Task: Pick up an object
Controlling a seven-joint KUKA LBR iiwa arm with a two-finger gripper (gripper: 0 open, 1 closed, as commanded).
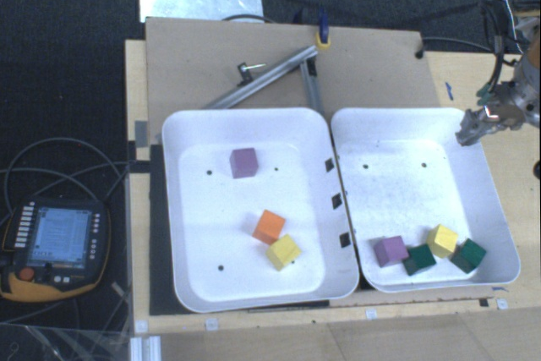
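The left bin holds a purple cube near its back, and an orange cube touching a yellow cube toward the front. In the right bin, along the front wall, lie a purple cube, a dark green cube, a yellow cube and another green cube. My gripper hangs at the right bin's back right rim, far from all the cubes, with nothing seen in it.
A metal bar and clamp lie on the cardboard sheet behind the bins. A teach pendant with cables sits on the floor at the left. The bins meet along a central ridge.
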